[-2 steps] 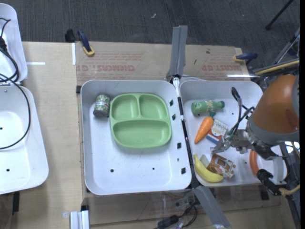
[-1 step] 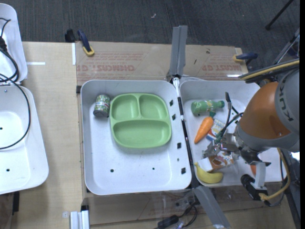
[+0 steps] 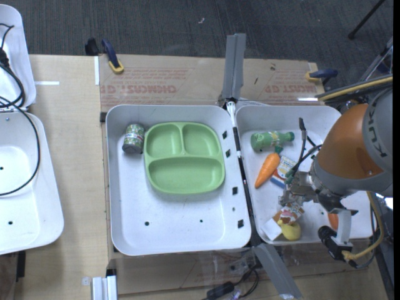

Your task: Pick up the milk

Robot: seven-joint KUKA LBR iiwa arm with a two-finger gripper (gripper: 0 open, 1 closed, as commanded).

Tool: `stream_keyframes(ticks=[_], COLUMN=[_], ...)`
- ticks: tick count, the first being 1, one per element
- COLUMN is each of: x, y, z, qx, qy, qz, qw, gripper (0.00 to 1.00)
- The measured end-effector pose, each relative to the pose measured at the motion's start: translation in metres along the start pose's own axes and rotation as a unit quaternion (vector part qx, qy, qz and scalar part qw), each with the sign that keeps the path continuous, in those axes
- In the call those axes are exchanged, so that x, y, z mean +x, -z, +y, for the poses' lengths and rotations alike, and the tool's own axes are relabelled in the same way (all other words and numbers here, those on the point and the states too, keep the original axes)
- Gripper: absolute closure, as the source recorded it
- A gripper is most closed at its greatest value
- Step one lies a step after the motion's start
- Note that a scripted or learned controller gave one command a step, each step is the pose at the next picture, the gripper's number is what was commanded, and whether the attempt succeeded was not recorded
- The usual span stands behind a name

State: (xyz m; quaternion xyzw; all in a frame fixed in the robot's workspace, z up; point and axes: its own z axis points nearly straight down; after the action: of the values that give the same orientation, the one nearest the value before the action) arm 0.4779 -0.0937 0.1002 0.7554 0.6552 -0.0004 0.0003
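1. Bench point(image 3: 62, 74): tan surface bearing two shallow white bins side by side. The left bin point(image 3: 115, 186) and the right bin point(image 3: 259, 120) meet along a shared edge at mid-frame.
2. Arm point(image 3: 356, 145): grey with an orange band, reaching in from the right. It hangs over the right half of the right bin.
3. Green plate point(image 3: 184, 158): three compartments, flat in the upper middle of the left bin. Nothing lies in the compartments.
4. Gripper point(image 3: 292, 199): low over the near-middle of the right bin, just above the cluster of small items. Its mechanism is cluttered with cables. Whether it is released, clenched or grasping anything cannot be told.
5. Green bottle point(image 3: 272, 140): lying on its side in the far part of the right bin, cap toward the right.
6. Carrot point(image 3: 267, 169): lying at a slant just below the bottle, tip toward the bin's left wall.
7. Milk point(image 3: 272, 229): small white carton at the near edge of the right bin, below and slightly left of the gripper. Contact with the gripper is not discernible.
8. Yellow fruit point(image 3: 291, 232): just right of the milk, touching or nearly so.
9. Small can point(image 3: 133, 138): in the left bin, just beside the plate's upper left corner.
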Motion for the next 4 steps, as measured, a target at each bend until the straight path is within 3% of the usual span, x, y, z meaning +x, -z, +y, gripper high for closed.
stream_keyframes(ticks=[1, 2, 3, 4], x=[0.0001, 0.0012, 0.0000, 0.0001], y=[-0.0008, -0.0095, -0.0006, -0.0008], z=[-0.0012, -0.0016, -0.0007, -0.0011], qx=[0.002, 0.002, 0.001, 0.002], qy=[0.000, 0.145, 0.142, 0.143], qz=[0.000, 0.001, 0.001, 0.001], qw=[1.0000, 0.9894, 0.9898, 0.9897], gripper=[0.00, 0.00, 1.00, 0.00])
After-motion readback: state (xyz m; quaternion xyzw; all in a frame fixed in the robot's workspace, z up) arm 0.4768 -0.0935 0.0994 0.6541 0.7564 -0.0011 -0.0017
